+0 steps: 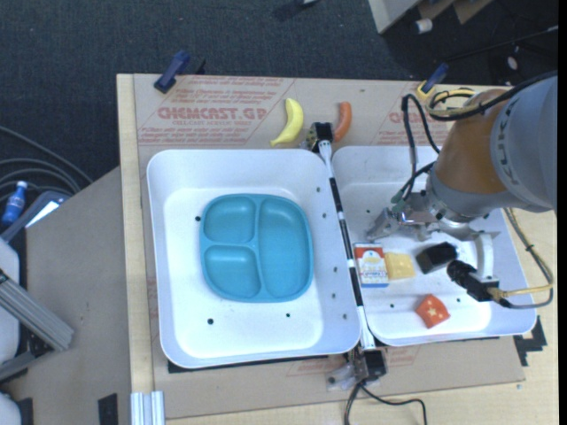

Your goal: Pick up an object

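Observation:
In the right bin (381, 171) lie a small red, white and blue carton (371, 266), a yellow cheese-like piece (401, 266) next to it, and a red block (432, 310) nearer the front. My gripper (400, 220) hangs low over the middle of this bin, just above and behind the carton and the yellow piece. The grey arm with its orange band (469, 153) reaches in from the right and hides part of the bin floor. Nothing is seen held in the gripper.
The left bin (168, 237) holds a blue divided plate (258, 246). A toy banana (289, 122) and an orange toy (342, 120) lie on the bench behind the bins. Black cables and a black fitting (436, 257) hang by the wrist.

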`<state>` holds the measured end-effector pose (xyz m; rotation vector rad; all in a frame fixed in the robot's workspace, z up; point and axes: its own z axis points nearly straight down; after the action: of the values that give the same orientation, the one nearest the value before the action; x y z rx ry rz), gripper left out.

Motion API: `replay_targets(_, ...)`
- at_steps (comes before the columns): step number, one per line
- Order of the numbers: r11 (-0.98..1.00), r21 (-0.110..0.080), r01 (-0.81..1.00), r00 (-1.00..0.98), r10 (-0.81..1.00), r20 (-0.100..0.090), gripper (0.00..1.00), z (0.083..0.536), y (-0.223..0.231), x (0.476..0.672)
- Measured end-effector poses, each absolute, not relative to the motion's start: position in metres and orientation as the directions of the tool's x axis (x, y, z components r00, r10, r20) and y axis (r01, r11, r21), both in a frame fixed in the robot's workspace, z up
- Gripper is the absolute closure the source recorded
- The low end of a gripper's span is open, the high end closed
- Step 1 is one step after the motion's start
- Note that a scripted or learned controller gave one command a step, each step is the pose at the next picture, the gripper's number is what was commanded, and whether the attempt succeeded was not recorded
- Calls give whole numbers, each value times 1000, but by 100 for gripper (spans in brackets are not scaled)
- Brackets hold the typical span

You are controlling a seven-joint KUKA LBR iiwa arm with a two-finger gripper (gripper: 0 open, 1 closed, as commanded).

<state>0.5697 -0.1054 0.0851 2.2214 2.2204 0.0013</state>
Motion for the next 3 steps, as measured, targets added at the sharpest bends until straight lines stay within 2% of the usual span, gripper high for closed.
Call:
replay_targets(1, 1, 1, 1000, -1, 1000, 0, 0, 85, -95, 640)
replay_targets(2, -1, -2, 1000, 1, 1000, 1, 0, 84, -103, 559)
replay_targets(3, -1, 0, 1000, 1, 1000, 1, 100, 94, -102, 560)
